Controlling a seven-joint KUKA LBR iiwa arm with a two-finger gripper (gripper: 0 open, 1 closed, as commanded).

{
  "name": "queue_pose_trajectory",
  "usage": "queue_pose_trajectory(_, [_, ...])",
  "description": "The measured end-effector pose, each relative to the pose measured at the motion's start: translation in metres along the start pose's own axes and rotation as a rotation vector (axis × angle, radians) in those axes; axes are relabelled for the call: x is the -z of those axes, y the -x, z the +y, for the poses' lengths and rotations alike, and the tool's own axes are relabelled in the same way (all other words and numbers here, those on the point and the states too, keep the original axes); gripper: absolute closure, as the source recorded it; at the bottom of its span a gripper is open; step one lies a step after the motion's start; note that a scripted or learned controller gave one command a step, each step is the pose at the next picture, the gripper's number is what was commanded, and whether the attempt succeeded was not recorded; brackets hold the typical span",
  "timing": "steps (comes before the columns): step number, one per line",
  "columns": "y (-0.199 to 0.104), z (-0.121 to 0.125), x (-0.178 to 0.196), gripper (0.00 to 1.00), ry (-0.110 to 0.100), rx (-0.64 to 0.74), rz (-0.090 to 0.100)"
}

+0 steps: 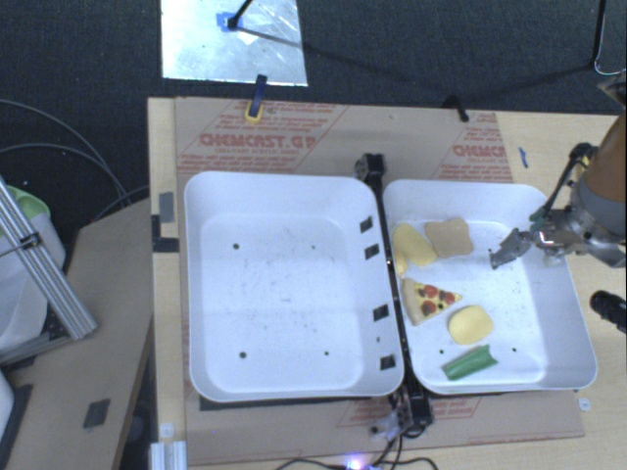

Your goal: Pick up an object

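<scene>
The right bin (558,292) holds several toy foods. A tan bread slice (449,236) lies next to a pale yellow piece (413,246) at the back left. A pizza slice (429,299) sits in the middle, with a yellow lump (470,324) and a green pod (468,362) toward the front. My gripper (505,251) hangs over the right bin's back half, to the right of the bread slice and apart from it. Nothing shows in its grasp.
The left bin (284,292) stands beside the right one, with a black clamp rail (387,282) between them. Both rest on a cardboard sheet (265,135). A metal frame (39,262) stands at the far left.
</scene>
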State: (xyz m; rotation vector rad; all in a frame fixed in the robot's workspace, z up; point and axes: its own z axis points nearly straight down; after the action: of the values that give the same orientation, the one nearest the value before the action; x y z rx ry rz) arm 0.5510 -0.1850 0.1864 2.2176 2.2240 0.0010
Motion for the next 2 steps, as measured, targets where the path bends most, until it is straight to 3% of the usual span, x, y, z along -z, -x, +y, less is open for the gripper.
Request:
queue_pose_trajectory(1, [-0.021, -0.051, -0.104, 0.0, 0.001, -0.004, 0.002])
queue_pose_trajectory(2, [-0.107, -0.064, -0.103, 0.0, -0.002, 0.008, 0.005])
